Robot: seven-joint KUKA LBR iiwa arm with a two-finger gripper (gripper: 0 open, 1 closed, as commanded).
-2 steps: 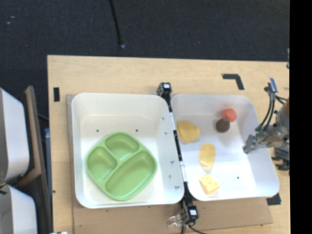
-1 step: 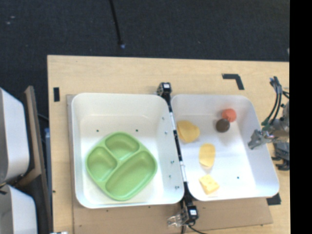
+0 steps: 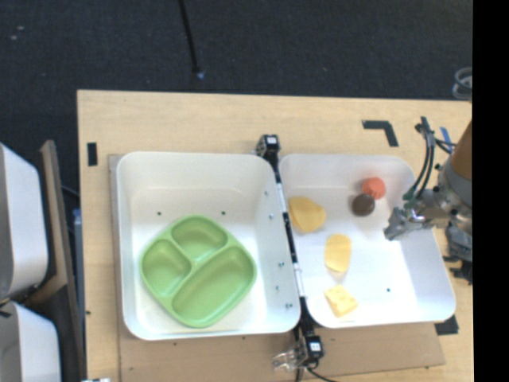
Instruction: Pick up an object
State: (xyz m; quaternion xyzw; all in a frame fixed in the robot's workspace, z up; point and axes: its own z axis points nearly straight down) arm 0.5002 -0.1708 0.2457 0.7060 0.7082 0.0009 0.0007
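Observation:
The right white bin (image 3: 413, 293) holds several small items: a red-orange ball (image 3: 373, 187), a dark brown ball (image 3: 363, 204), a yellow rounded piece (image 3: 306, 214), a yellow slice (image 3: 338, 253) and a yellow wedge (image 3: 341, 301). My gripper (image 3: 400, 224) hangs at the bin's right side, a little right of and below the brown ball. It touches none of the items, and nothing shows between its fingers.
The left white bin (image 3: 135, 181) holds a green divided plate (image 3: 199, 270) in its front half. A divider with black clips (image 3: 270, 144) runs between the bins. The wooden bench (image 3: 199, 122) surrounds both, with a black marker (image 3: 380, 130) at back right.

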